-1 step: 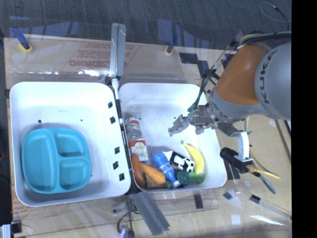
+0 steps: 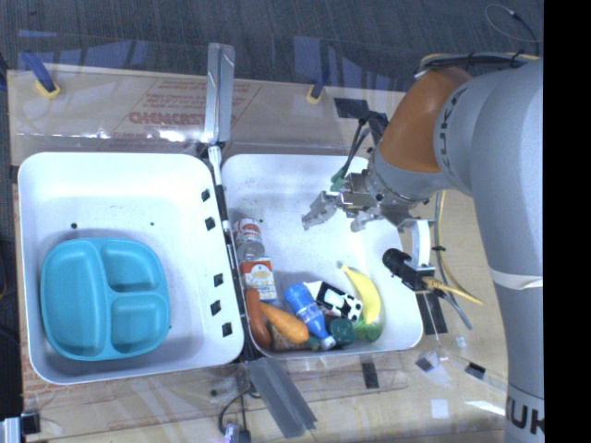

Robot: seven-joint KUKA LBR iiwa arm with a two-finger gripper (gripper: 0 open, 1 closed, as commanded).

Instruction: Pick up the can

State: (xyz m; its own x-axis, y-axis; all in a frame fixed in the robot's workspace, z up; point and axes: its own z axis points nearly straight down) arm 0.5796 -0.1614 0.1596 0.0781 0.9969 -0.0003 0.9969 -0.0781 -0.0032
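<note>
- Nearest the viewer, at the bottom of the frame, the wooden table (image 2: 138, 404) shows under a clear sheet, with tape marks and a grey strip lying on it near the lower middle.
- Two shallow white bins sit side by side on it. The left bin (image 2: 55, 178) holds a turquoise divided tray (image 2: 103, 295) in its lower left part.
- The right bin (image 2: 277, 178) holds a huddle of objects along its lower edge: a carrot (image 2: 282, 322), a blue bottle (image 2: 306, 309), a small black-and-white item (image 2: 338, 300), something green (image 2: 355, 332) and a banana (image 2: 365, 293).
- The can (image 2: 260, 279), white and orange-red labelled, lies against the right bin's left wall, just above the carrot. Right above it is a clear, silvery cylinder (image 2: 247, 240). The two lie end to end in a line running up and down the frame along the wall.
- Further up and to the right, the hand (image 2: 319, 212) hangs over the bare upper middle of the right bin. Its fingers look parted with nothing between them, though they are small and slightly blurred.
- The relation that matters: the can lies down and to the left of the hand, with bare bin floor between them. Its long axis seems to run roughly up and down the frame, so the fingers would likely need to close across it from left and right, and the wall crowds its left side.
- Farthest back, the grey arm (image 2: 499, 155) with its orange band (image 2: 416, 123) enters from the right of the frame.
</note>
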